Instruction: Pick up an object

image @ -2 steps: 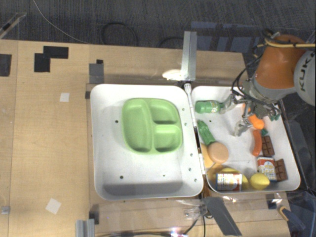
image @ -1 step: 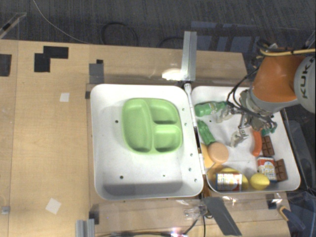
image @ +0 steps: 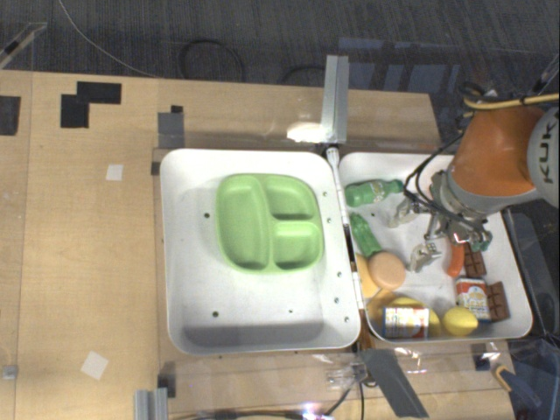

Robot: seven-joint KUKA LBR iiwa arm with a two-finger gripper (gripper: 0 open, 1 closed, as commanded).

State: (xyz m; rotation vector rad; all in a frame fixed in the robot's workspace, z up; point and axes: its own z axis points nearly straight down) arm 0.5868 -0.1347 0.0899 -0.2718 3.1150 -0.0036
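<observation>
Left shallow white bin [image: 184,261]: light-green sectioned plastic tray [image: 267,221]. Right shallow white bin [image: 518,309]: green bottle [image: 372,192], orange carrot [image: 455,258], yellow lemon [image: 459,321]. Tool [image: 430,250] state: can't tell.

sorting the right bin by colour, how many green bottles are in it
2. One green bottle lies along the bin's far side; a smaller one lies by the left wall, beside the peach ball. The arm may hide more.

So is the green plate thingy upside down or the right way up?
Right way up. The green tray lies flat in the left bin, and its three hollow compartments face the camera.
</observation>
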